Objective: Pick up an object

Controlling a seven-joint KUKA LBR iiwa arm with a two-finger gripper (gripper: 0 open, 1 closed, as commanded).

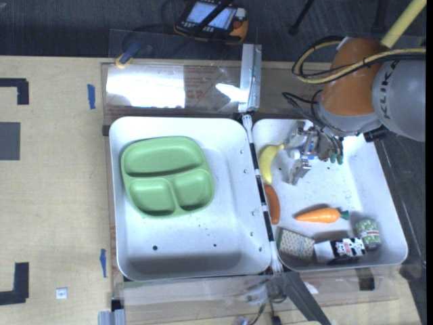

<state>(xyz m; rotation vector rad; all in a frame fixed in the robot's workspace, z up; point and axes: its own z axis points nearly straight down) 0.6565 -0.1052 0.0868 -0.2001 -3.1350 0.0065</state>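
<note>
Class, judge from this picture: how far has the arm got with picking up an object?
Done: the gripper has reached the right bin, beside the banana. In hand: nothing visibly between its fingers. Left: grasping and lifting; the carrot and other items lie on the bin floor.

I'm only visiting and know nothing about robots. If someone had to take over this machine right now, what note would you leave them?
End effector: hangs over the upper part of the right bin, beside the banana. Nothing seen between its fingers.

Things: all loose items are in the right bin. The banana and a red-orange piece lie along its left wall; the carrot is mid-bin; a patterned cup, a black-and-white carton and a small speckled item sit along the near edge. The left bin holds a green divided tray.

Done: nothing picked up yet.

Left: grasp one object and lift it; the banana looks closest.
</note>
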